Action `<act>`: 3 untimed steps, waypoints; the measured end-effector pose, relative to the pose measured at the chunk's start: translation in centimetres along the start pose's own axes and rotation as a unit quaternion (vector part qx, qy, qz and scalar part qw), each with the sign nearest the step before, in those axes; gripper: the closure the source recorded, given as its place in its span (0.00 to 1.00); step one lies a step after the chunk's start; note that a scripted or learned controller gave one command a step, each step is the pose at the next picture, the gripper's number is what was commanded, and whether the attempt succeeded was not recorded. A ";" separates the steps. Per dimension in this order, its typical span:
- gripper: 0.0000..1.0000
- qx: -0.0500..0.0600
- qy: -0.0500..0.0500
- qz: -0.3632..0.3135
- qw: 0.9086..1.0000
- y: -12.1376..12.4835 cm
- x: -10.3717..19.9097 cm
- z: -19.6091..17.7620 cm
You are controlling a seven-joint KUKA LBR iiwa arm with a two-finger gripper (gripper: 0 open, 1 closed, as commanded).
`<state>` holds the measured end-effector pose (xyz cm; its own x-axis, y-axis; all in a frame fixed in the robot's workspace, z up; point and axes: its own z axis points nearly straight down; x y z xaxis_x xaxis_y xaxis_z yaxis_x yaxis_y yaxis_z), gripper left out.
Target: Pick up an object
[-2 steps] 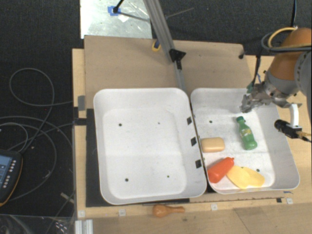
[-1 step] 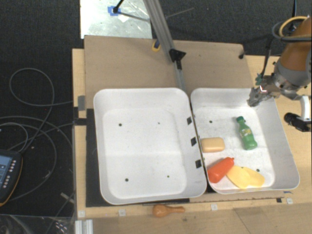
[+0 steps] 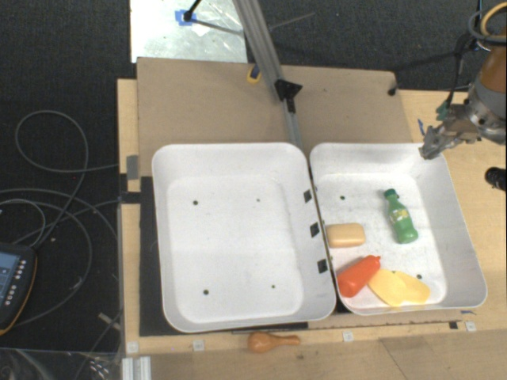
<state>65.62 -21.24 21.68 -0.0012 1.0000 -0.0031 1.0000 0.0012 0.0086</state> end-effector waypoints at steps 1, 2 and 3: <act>1.00 0.001 0.000 -0.001 1.000 0.2 0.0 -3.8; 1.00 0.003 0.002 -0.005 1.000 -0.1 5.8 -4.1; 1.00 0.003 0.003 -0.005 1.000 -0.7 11.2 -4.7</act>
